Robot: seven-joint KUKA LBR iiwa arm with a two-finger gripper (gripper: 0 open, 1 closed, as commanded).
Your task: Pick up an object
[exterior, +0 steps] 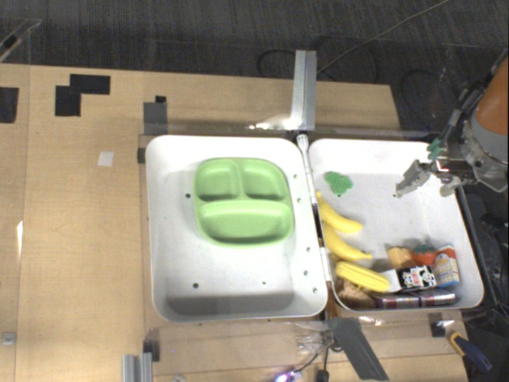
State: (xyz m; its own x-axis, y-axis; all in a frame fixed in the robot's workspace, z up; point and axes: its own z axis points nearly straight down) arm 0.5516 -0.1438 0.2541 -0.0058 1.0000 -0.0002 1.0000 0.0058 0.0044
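Wooden bench (79,237), 2 white bins, hand (409,180) over right bin (382,161), grip unclear, bananas (343,241) possibly 3, packets jumbled

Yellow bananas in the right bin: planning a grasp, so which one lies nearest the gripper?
The upper yellow banana, just below the green broccoli-like piece. The other two yellow bananas lie farther down, away from the gripper.

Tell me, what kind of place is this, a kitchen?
Probably a robot test bench in a lab, not a kitchen. Two shallow white plastic bins sit on a wooden bench, the food looks like toys, such as the yellow plastic bananas, and a grey robot arm reaches in.
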